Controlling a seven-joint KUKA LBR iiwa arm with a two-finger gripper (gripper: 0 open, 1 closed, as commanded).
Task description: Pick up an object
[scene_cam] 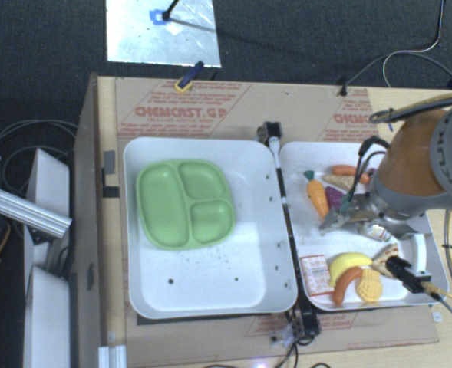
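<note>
My gripper (339, 218) hangs low over the middle of the right bin (302, 156), on the grey arm with its orange band (410, 163). Just to its upper left lie an orange carrot (318, 196) and a small purple piece (334, 198). Whether the gripper touches either of them I cannot tell. Farther back lies an orange-red sausage (344, 170) beside a pale item (334, 180). Toward the front of the bin are a yellow banana (349, 262), a red-orange sausage (346, 284), a waffle-like biscuit (370, 285) and a red-and-white packet (314, 271).
The left bin (210, 282) holds a green divided plate (186, 203). A black-and-white divider (282, 190) runs between the bins. Dark cables (398, 271) hang by the arm at the right bin's front right. Cardboard (233, 106) lines the bench behind the bins.
</note>
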